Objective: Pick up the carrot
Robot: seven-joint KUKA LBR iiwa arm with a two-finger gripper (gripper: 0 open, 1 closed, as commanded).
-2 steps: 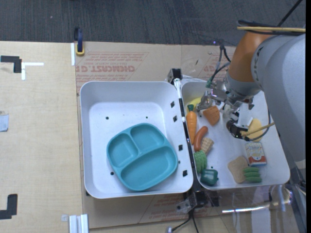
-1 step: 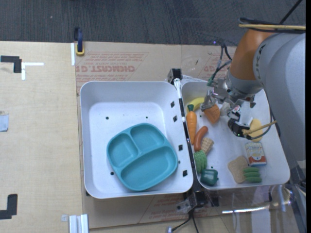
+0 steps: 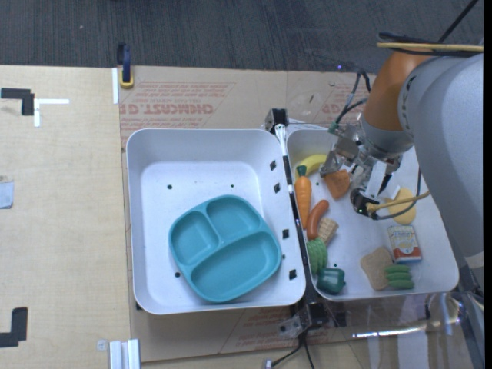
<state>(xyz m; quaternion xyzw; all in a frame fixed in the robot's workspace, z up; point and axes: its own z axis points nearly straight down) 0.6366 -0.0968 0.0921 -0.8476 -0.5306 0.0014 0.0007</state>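
The carrot [image 3: 303,196] is orange with a green top and lies lengthwise along the left wall of the right bin [image 3: 430,229]. My gripper [image 3: 347,175] hangs over the upper middle of that bin, to the right of the carrot and apart from it. An orange wedge-shaped food piece [image 3: 337,183] sits just under the gripper's left side. Whether that piece is touched is hidden by the wrist.
A yellow banana [image 3: 311,162], a sausage [image 3: 317,214] and a cracker [image 3: 328,230] crowd the carrot. Greens [image 3: 316,254], a green pepper [image 3: 331,280], bread [image 3: 375,267], a carton [image 3: 403,244] and a lemon [image 3: 403,204] fill the rest. A teal divided plate [image 3: 224,246] lies in the left bin [image 3: 154,160].
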